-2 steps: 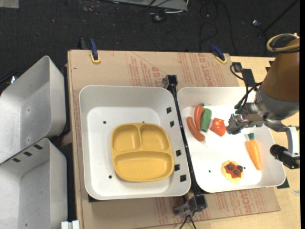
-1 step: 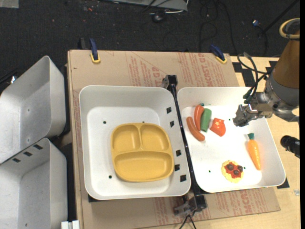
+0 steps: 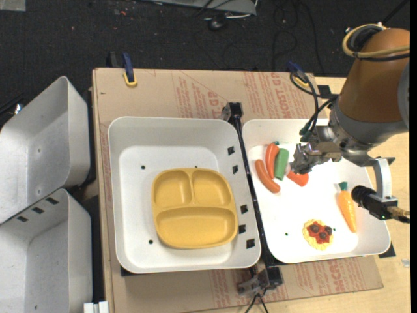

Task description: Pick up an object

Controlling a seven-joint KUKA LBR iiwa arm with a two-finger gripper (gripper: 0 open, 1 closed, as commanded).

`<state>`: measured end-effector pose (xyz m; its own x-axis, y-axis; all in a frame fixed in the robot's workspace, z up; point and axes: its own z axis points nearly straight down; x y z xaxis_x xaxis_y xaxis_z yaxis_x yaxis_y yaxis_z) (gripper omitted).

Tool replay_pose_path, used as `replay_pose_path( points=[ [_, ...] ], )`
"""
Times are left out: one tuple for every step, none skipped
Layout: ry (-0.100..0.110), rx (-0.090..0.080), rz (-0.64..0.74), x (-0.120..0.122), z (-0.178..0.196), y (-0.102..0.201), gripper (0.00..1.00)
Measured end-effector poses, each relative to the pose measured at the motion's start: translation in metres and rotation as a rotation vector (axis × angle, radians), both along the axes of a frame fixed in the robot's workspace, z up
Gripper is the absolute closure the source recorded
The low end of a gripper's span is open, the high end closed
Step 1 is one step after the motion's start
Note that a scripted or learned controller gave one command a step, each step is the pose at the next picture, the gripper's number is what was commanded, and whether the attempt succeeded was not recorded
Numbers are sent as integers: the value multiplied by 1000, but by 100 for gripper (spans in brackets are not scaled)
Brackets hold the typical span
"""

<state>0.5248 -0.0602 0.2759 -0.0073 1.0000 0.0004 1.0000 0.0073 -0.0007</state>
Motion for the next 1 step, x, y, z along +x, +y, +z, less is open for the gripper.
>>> replay_pose_path(
  points=[
    [0, 1, 0, 1, -1, 50, 100]
  ],
)
